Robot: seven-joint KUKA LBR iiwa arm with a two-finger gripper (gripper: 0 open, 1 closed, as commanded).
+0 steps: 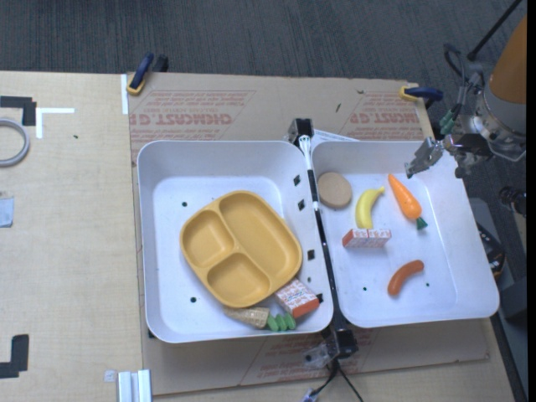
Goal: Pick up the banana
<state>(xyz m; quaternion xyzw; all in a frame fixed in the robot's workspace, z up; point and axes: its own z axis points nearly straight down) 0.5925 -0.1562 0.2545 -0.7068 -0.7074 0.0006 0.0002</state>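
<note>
Banana (367, 207), yellow, small, curved, unheld in right bin (469, 308), end effector (431, 157) grip state unclear

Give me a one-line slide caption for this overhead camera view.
Gripper above the right bin's far corner, banana lying unheld between cookie and carrot.

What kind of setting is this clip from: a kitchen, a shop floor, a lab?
Most likely a robot test bench in a lab: two white bins clamped over cardboard, toy food such as a banana and carrot, and carpeted floor behind.
</note>
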